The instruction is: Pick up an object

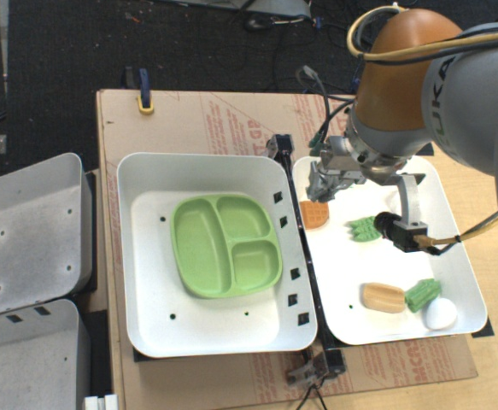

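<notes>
the pincer [324, 186], its state impossible to tell, hangs in the right bin [462, 254] just above the orange piece [315, 216], which lies directly below it.

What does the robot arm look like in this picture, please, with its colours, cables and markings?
The arm is a thick, rounded grey body with dark letters printed on its side. Above the wrist sits a glossy orange band. A beige cable loops over that band, and dark cables hang beside the wrist. The claw is a compact block of grey metal.
</notes>
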Motion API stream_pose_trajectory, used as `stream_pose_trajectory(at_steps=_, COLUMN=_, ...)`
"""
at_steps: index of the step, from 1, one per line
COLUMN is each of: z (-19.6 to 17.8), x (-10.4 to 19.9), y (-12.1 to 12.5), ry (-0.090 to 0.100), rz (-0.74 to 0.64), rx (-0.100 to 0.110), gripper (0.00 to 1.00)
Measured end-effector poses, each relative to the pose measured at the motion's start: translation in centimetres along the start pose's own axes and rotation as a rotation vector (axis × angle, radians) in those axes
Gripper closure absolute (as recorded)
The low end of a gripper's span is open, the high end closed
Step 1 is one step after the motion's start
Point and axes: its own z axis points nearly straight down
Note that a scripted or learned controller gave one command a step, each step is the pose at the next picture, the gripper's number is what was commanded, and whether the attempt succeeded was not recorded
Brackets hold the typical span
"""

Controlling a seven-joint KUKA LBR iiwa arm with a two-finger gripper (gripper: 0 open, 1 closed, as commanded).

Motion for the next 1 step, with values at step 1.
stream_pose_trajectory(at_steps=1, z=1.6, x=5.68, y=1.23, ry=0.0, rz=0.0, rx=-0.001, gripper=1.0)
